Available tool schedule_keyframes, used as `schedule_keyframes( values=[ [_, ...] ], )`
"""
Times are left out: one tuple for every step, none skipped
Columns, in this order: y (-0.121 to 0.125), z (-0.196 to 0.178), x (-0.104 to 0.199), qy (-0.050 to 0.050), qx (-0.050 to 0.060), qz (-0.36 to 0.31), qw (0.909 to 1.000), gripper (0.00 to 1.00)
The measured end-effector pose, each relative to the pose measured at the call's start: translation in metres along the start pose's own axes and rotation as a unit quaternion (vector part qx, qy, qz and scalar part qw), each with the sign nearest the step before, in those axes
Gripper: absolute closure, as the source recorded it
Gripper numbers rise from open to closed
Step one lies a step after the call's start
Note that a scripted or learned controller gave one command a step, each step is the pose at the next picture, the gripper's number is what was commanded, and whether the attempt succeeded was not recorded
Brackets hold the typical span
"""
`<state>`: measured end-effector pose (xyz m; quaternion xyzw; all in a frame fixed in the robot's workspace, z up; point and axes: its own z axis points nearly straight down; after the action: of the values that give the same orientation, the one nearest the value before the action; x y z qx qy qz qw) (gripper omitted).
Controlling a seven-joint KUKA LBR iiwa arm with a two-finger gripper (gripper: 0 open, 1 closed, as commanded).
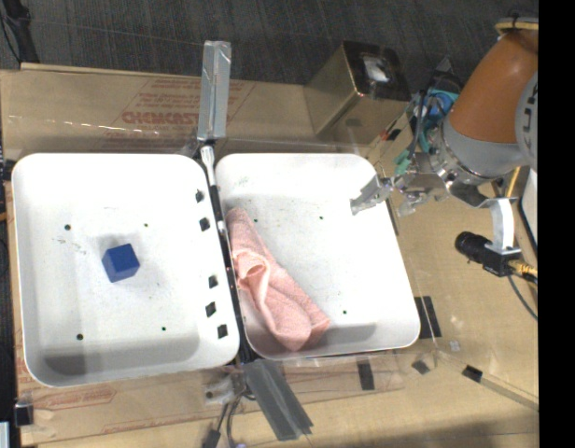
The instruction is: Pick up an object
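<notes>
A crumpled pink cloth (267, 287) lies in the right bin (362, 278), against its left wall and reaching the near edge. A blue cube (120, 261) sits alone in the left bin (45, 343), with bare floor all round it. The fingers (371, 197) hover at the right bin's far right rim, holding nothing; how far open, I cannot tell.
</notes>
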<state>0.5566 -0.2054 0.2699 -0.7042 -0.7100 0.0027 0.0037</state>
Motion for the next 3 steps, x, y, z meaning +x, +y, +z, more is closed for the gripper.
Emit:
schedule_keyframes(
  values=[
    [0.027,0.137,0.044,0.0,0.001,-0.001,1.0,0.0],
    [-0.024,0.168,0.113,0.0,0.0,-0.066,0.9978,0.0],
    [-0.023,0.082,0.132,-0.001,-0.001,0.026,0.9997,0.0]
  ],
)
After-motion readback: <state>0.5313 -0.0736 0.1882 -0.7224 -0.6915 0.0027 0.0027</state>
